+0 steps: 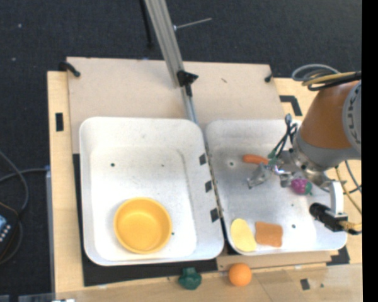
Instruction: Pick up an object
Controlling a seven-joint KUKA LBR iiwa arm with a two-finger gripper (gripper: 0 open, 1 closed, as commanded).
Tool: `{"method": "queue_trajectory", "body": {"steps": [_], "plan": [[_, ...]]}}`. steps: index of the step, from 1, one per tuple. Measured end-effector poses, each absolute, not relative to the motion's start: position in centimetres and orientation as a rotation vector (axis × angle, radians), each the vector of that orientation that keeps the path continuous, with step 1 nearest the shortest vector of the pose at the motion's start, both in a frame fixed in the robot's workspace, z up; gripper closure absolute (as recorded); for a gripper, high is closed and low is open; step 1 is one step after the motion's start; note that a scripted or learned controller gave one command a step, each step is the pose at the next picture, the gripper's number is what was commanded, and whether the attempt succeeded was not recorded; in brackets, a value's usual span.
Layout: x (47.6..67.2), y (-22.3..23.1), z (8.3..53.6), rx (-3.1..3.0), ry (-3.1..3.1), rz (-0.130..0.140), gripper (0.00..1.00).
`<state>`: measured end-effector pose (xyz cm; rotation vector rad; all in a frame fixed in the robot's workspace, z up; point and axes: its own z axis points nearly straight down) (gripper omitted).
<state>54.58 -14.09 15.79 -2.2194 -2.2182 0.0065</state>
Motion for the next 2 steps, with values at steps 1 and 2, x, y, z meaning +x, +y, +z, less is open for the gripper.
{"method": "queue_trajectory", "body": {"steps": [1, 2], "plan": [[54.5, -14.2, 10.5, -2.220, -2.219, 0.005, 0.00], [54.7, -14.3, 11.9, -2.232, -2.216, -0.003, 1.00]]}}
